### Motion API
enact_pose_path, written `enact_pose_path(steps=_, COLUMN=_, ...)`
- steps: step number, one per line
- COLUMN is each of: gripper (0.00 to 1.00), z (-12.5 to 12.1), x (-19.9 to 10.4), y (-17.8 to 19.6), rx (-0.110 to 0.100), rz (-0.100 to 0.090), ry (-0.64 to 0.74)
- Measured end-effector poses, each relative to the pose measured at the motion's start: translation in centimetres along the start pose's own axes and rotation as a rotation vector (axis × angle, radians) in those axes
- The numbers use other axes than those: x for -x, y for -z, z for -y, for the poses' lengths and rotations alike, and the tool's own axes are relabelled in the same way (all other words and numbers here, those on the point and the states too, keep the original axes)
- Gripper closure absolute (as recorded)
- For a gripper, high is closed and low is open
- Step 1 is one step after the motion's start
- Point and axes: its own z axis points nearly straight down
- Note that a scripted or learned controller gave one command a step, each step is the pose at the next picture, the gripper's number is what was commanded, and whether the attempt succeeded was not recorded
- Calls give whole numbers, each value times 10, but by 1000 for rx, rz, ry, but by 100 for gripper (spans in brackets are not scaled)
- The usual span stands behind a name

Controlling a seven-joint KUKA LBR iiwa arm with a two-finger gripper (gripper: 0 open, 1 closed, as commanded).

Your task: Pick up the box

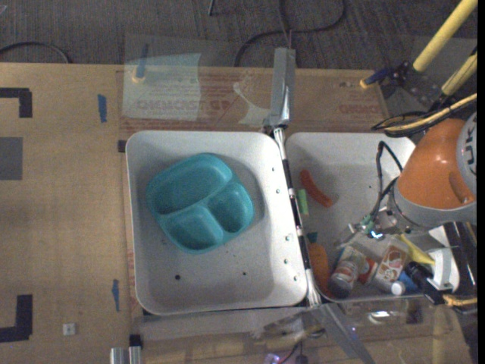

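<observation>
Arm low over the right bin's (333, 158) near corner — gripper (373, 233) grip unreadable; box (392, 262) lies unlifted among clutter.

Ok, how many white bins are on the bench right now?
2. The left bin holds a teal divided plate; the right bin holds the clutter, with the arm over it, possibly hiding items.

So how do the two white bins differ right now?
The left bin holds one teal divided plate lying flat; the right bin holds a jumble of small items, including an orange piece and a box. The arm hangs over the right bin, not the left. Both are shallow and white.
</observation>
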Motion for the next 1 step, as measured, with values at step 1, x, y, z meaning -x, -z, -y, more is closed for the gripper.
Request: enact_pose_path(steps=1, gripper=0, z=-69, x=-1, y=-1, rx=-1, rz=3, ry=-225)
